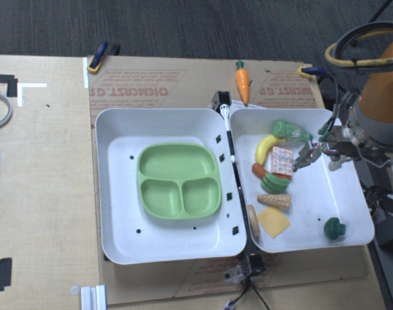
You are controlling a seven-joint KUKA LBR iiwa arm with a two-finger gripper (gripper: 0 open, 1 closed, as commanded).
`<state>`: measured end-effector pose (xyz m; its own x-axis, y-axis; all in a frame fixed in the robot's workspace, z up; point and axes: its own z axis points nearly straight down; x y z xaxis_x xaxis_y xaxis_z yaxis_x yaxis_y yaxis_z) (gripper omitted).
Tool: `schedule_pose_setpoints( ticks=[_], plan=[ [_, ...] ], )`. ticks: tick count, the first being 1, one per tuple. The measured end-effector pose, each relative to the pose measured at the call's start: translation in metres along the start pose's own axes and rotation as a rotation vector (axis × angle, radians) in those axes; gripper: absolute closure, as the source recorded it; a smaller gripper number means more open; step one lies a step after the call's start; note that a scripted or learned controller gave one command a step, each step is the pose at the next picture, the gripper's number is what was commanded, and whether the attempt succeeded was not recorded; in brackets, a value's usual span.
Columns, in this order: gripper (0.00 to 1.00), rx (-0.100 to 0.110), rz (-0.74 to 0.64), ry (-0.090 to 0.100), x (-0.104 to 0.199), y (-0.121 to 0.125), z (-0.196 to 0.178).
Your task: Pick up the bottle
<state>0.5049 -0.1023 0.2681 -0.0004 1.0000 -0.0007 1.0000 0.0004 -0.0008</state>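
Observation:
The bottle (290, 132) is green and lies on its side near the back of the right bin (351, 192), just behind a banana (266, 148). My gripper (304, 156) reaches in from the right and hovers over the bin's middle, a little in front of and to the right of the bottle. It is open, with nothing between its dark fingers, and its tips point toward a red and white packet (281, 160).
Toy food crowds the right bin's left side: a green piece (273, 183), a cone (274, 201), a cheese wedge (273, 222) and a green broccoli (335, 228) at the front right. The left bin (119, 192) holds a green divided plate (180, 181). A carrot (241, 82) lies behind the bins.

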Motion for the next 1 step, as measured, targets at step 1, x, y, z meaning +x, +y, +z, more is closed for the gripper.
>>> schedule_pose_setpoints(
  ticks=[1],
  plan=[
    [1.00, 0.000, 0.001, -0.001, -0.0003, 0.0004, -0.0093]
  ],
)
